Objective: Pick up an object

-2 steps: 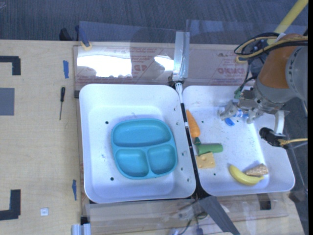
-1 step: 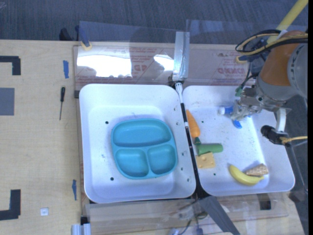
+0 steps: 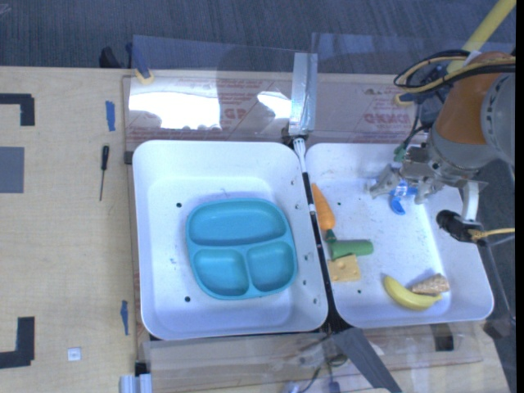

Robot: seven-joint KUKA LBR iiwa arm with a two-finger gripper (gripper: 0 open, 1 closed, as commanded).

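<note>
Gripper point(image 3: 399, 188) hangs over the far part of the right bin point(image 3: 458, 305), its metal fingers splayed wide around a small blue object point(image 3: 398, 201) — whether they touch it I cannot tell. Nearer the camera from the tool lie a banana point(image 3: 407, 294) and a tan piece point(image 3: 431, 284); to its left, along the bin wall, a carrot point(image 3: 323, 207). A good grasp likely needs a straight descent — blue piece centred between the fingers before closing.

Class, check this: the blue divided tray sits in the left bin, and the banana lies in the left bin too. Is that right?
Not quite. The banana lies in the right bin, near its front edge, as the camera view shows. The blue divided tray does sit in the left bin.
</note>
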